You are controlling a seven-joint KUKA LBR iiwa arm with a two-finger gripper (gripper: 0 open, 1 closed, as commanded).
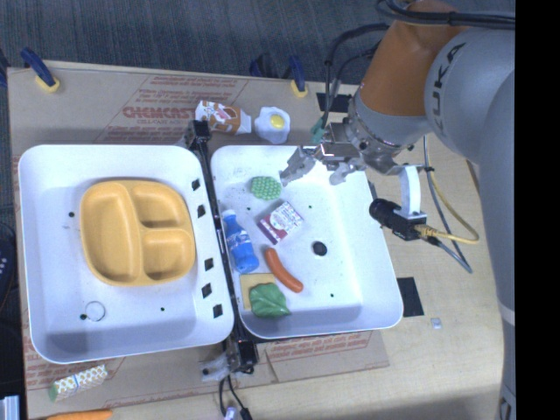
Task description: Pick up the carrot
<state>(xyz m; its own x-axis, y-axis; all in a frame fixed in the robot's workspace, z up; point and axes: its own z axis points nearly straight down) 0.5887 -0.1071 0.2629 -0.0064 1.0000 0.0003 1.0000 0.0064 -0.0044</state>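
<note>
1. The arm [455, 68], grey with an orange band, is reaching in from the right and hanging over the upper edge of the right bin [372, 234].
2. The gripper [317, 166] is hovering above the bin's upper part; its two fingers are standing apart, released, with nothing showing between them.
3. The carrot [283, 269] is lying on the floor of the right bin, in its lower middle part. It is orange and slender, and it is resting free of the gripper.
4. Key relation: the carrot is lying below and slightly to the left of the gripper in the camera view, that is, nearer the bin's front edge. Several things are lying in between or close by.
5. The carrot's long axis is running diagonally, from upper left to lower right. Judging from this, a grasp across the narrow width would be calling for fingers set crosswise to that diagonal.
6. Neighbours: a blue bottle [237, 242] is lying just to the carrot's left; a green leafy item [268, 299] is sitting just below it; a small red-and-white packet [281, 221] is sitting just above it. A green round item [264, 186] is lying nearer the gripper.
7. The left bin [44, 234] is holding a yellow divided tray [137, 231], well apart from the carrot.
8. Judged stage: approach, with descent toward the carrot not yet made.
</note>
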